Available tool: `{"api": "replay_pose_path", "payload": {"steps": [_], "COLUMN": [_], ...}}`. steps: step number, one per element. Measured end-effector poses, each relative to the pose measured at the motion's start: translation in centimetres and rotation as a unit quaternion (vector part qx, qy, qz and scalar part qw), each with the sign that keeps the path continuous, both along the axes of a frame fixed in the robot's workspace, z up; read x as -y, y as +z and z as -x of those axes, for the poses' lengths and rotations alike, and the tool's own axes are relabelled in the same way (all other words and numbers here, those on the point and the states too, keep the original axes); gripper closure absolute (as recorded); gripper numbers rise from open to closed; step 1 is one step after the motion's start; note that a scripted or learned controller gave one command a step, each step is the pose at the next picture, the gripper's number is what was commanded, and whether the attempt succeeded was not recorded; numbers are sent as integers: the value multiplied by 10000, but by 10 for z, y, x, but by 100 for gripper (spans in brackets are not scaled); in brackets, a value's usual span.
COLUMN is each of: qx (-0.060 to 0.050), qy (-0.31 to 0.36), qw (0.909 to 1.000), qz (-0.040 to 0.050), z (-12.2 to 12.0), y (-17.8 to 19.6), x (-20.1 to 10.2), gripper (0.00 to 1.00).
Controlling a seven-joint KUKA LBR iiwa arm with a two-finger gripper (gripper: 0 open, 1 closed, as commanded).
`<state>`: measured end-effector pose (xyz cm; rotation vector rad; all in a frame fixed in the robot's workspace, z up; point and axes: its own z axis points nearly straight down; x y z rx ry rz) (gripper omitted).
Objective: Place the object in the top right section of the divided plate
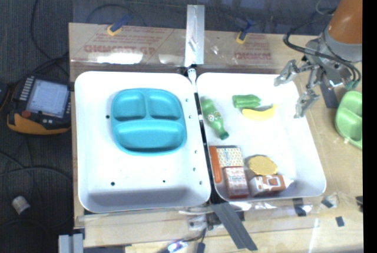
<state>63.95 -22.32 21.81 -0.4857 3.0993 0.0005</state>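
A blue divided plate (147,119) lies in the left white bin (94,181), with two small sections at its far side and one long section in front. The right bin (306,157) holds a green bottle (214,118), a green pepper-like toy (245,101), a yellow banana (260,112), a round cookie (261,164) and small food boxes (234,172). My gripper (299,88) hangs over the right bin's far right corner, open, its fingers spread with nothing between them. It is to the right of the banana and far from the plate.
A light green object (352,116) sits on the bench right of the right bin. A metal divider post (195,34) stands behind the bins. A handheld pendant (41,105) lies left of the bench. Cables trail near the arm.
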Motion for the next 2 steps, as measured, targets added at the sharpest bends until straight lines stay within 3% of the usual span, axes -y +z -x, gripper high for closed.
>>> {"api": "replay_pose_path", "payload": {"steps": [1, 2], "qx": [-15, 2], "qy": [994, 1740], "qw": [9950, 9847], "qz": [6, 2], "z": [65, 47], "y": [-12, 35], "x": [1, -81], "gripper": [0, 0]}}
